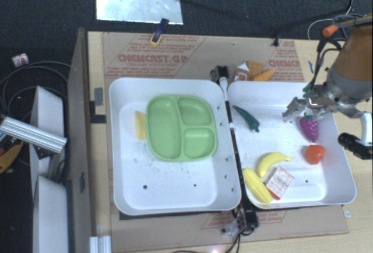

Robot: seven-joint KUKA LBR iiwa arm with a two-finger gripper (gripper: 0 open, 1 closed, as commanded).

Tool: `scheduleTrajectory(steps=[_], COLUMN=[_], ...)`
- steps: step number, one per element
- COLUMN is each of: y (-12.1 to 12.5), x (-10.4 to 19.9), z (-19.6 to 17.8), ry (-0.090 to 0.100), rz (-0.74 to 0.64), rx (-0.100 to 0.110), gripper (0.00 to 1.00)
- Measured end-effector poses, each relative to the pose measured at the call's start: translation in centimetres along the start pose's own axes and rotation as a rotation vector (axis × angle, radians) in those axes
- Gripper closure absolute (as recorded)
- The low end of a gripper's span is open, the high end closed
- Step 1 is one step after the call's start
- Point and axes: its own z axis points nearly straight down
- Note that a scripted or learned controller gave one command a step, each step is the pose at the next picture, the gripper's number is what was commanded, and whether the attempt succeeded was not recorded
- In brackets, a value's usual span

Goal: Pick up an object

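Note:
My gripper [303,112] hangs over the back of the right bin [344,190], reaching in from the right, and its fingers look spread apart. A purple bunch of grapes [309,127] lies just below its right side, touching or nearly touching it. I see nothing held between the fingers. A red tomato [314,154] sits in front of the grapes. Farther forward lie a banana [273,161], a yellow corn cob [256,185] and a small printed box [280,182]. A green pepper [247,117] rests near the bin's left wall.
The left bin [125,188] holds a green divided plate [180,127] with a yellow piece [140,125] at its left. Orange items [256,73] lie on the cardboard behind the bins. A black part [355,146] of the arm sticks out over the right bin's edge.

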Motion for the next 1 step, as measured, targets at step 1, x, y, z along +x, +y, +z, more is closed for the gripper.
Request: scheduleTrajectory(steps=[1], y=[-4.37], x=[3.45], z=[11.04], ry=[0.003], rz=[0.002], rx=[0.005], gripper=[0.00])
